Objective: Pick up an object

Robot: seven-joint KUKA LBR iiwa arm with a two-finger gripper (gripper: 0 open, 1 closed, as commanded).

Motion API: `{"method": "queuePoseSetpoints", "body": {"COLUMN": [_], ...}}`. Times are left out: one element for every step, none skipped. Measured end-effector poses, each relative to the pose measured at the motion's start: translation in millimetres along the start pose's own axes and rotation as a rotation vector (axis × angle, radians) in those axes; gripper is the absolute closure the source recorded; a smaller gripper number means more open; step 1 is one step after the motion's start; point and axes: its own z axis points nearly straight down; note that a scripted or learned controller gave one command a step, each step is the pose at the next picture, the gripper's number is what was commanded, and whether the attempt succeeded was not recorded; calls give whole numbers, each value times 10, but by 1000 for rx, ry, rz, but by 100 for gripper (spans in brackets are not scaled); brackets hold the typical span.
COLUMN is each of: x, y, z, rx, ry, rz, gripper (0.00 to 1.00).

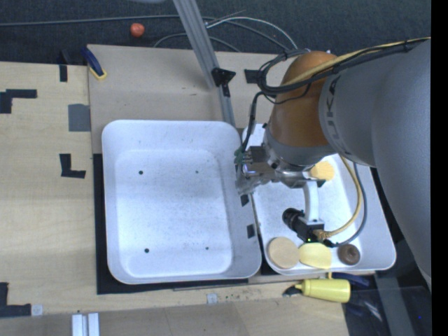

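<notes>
**A:** Yellow-handled tool [326, 290] lies on the tabletop [42, 257], just outside the near rim of the right bin [383, 256].

**B:** And inside that bin?

**A:** Along the near wall, in a row: a tan disc [283, 253], a yellow lump [316, 256] and a small brown piece [348, 254]. Another yellow piece [323, 170] sits farther back.

**B:** What about the end effector [250, 173]?

**A:** It is at the bin's left edge, under the arm. I cannot tell whether it is open or closed.

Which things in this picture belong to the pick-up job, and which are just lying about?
For the job: tan disc, pale yellow piece, small brown round thing, all in the view's right-hand bin.

Lying about: yellow-handled tool on the bench outside that bin; orange ball beyond the bench.
</notes>
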Motion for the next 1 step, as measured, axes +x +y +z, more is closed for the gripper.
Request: {"method": "queuePoseSetpoints", "body": {"x": [537], "y": [-172], "z": [19], "rx": [0], "ry": [0], "rz": [0], "gripper": [100]}}
